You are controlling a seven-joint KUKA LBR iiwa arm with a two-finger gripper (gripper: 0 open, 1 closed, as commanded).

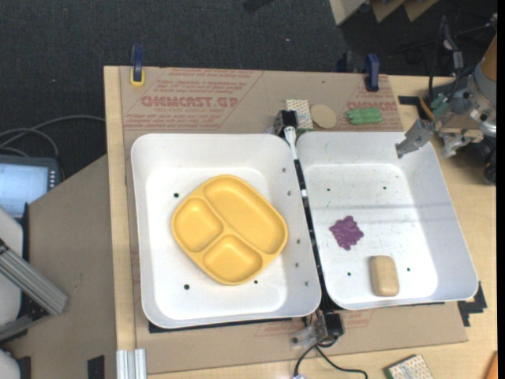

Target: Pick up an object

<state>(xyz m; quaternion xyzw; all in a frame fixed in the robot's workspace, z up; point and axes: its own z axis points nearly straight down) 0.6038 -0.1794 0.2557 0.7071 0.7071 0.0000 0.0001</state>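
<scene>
In the right bin (442, 212) lie a small purple crumpled object (346, 232) near the middle and a tan rounded block (384, 275) toward the front. A yellow divided plate (228, 228) rests in the left bin (150, 212). My gripper (416, 136) hangs over the right bin's far right corner, well away from both small objects, and I see nothing held in it.
A green piece (364, 117) and a round tan disc (323, 116) sit on the cardboard behind the bins. Blue clamps (137, 73) (371, 73) hold the cardboard's far edge. The bins meet at a central ridge (303, 204).
</scene>
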